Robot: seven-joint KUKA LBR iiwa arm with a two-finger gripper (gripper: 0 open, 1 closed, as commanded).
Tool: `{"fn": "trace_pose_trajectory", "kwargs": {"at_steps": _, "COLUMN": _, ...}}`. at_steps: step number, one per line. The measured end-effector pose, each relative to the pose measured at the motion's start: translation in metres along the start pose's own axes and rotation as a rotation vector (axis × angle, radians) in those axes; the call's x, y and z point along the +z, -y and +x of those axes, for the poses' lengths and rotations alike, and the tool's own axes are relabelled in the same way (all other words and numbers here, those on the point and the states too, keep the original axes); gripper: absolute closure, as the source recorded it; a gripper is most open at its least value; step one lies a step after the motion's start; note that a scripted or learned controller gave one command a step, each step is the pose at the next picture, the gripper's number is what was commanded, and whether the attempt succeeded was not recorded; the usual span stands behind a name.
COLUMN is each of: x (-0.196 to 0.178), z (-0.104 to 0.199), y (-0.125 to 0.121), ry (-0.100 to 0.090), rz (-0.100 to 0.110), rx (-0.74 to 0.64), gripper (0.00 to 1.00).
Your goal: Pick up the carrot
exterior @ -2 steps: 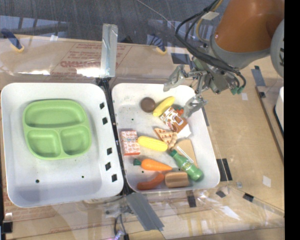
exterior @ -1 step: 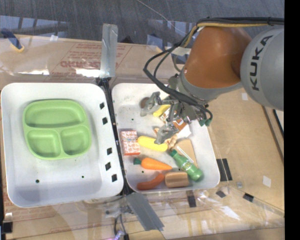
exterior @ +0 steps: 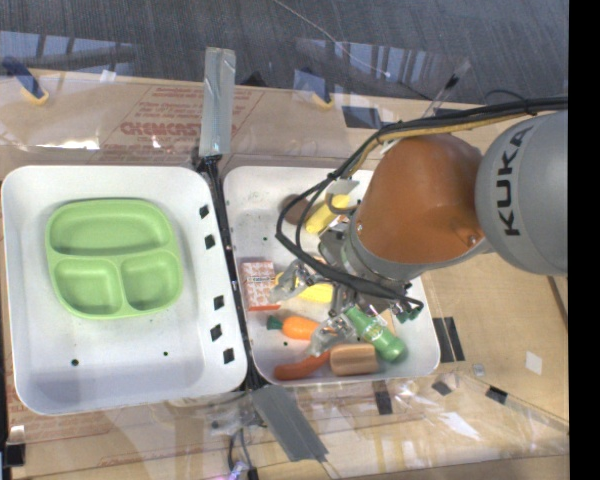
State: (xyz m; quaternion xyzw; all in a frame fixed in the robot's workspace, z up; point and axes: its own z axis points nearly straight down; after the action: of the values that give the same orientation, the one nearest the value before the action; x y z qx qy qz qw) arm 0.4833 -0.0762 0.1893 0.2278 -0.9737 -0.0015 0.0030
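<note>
We see the arm (exterior: 460, 208) reaching in from the right over the right bin (exterior: 242, 268), its orange band covering most of the bin's middle. The gripper (exterior: 352, 306) sits low amid the clutter; whether it's open or closed we cannot tell, since the wrist hides it. The carrot (exterior: 300, 328) lies near the bin's front, just left of the gripper, with a red chili (exterior: 298, 369) and a brown sausage-like piece (exterior: 353, 359) beside it and a green bottle (exterior: 378, 335) to its right. Left bin (exterior: 30, 368) holds a green divided tray (exterior: 113, 256).
</note>
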Motion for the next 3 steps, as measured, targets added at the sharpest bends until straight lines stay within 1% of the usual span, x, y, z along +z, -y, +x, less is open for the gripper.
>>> {"fn": "trace_pose_trajectory", "kwargs": {"at_steps": 1, "x": 0.0883, "z": -0.0016, "y": 0.0172, "ry": 0.007, "rz": 0.003, "rx": 0.114, "gripper": 0.00}}
{"fn": "trace_pose_trajectory", "kwargs": {"at_steps": 2, "x": 0.0957, "z": -0.0009, "y": 0.0241, "ry": 0.016, "rz": 0.010, "rx": -0.356, "gripper": 0.00}}
{"fn": "trace_pose_trajectory", "kwargs": {"at_steps": 3, "x": 0.0981, "z": 0.0007, "y": 0.0187, "ry": 0.007, "rz": 0.005, "rx": -0.696, "gripper": 0.00}}
